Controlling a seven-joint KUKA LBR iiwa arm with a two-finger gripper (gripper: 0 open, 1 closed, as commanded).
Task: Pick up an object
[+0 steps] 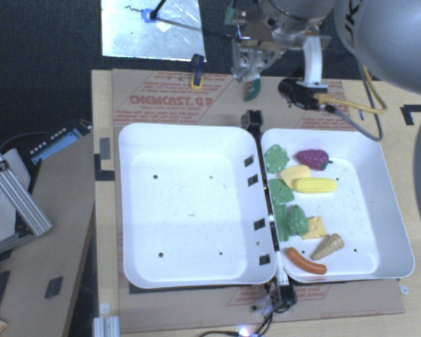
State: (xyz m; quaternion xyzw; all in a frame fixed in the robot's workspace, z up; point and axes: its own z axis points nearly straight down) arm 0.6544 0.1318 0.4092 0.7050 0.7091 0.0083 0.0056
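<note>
My gripper (251, 76) hangs high over the bench behind the two bins, above the divide between them. A small dark-green object (252, 88) sticks out below its fingertips, pinched between them. The right bin (391, 209) holds several toy foods: a purple eggplant (313, 159), a yellow corn cob (314, 185), a green leafy piece (276, 159), a broccoli (292, 221), a yellow cheese wedge (313, 227), a beige cone (328, 245) and an orange-red sausage (306, 260).
The left bin (189, 128) lies beside the right one, joined along a row of black clips (255, 181). A yellow and blue clamp (196, 72) sits on the cardboard behind the left bin. An aluminium rail (14, 195) stands at the far left.
</note>
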